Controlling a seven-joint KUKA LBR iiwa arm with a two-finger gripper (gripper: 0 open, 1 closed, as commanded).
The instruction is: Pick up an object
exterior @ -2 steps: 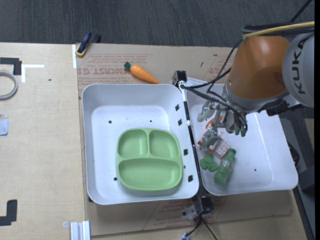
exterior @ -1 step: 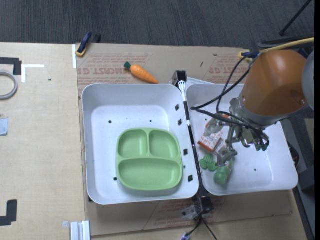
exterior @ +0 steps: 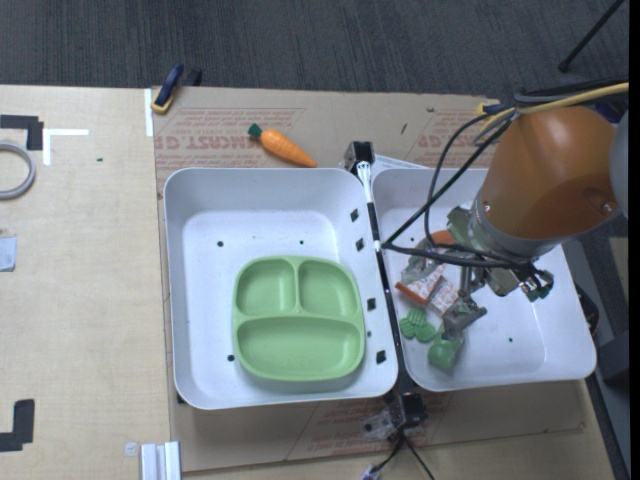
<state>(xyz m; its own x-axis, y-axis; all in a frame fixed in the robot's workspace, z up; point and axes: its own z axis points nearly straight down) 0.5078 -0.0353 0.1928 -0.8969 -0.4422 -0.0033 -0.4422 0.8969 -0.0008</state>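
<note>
Tool (exterior: 462, 318) is low in the right bin (exterior: 560, 353), under the arm's orange band (exterior: 555, 173); whether it is apart or together cannot be told from where I stand, as the wrist and cables cover it. Small objects lie just beside it in the near left part of that bin: a green piece (exterior: 413, 325), a second green piece (exterior: 444, 353), and an orange-and-white packet (exterior: 428, 288). None can be seen gripped. Left bin (exterior: 190, 298) holds a light green divided plate (exterior: 298, 318), set flat toward its near side. Both bins sit side by side on a sheet of brown cardboard (exterior: 215, 128) with red print. A toy carrot (exterior: 282, 145) lies on the cardboard beyond the left bin, well apart from the tool. Tabletop (exterior: 80, 268) to the left is pale wood with black tape marks. Dark grey carpet (exterior: 300, 18) runs beyond the far edge.
</note>
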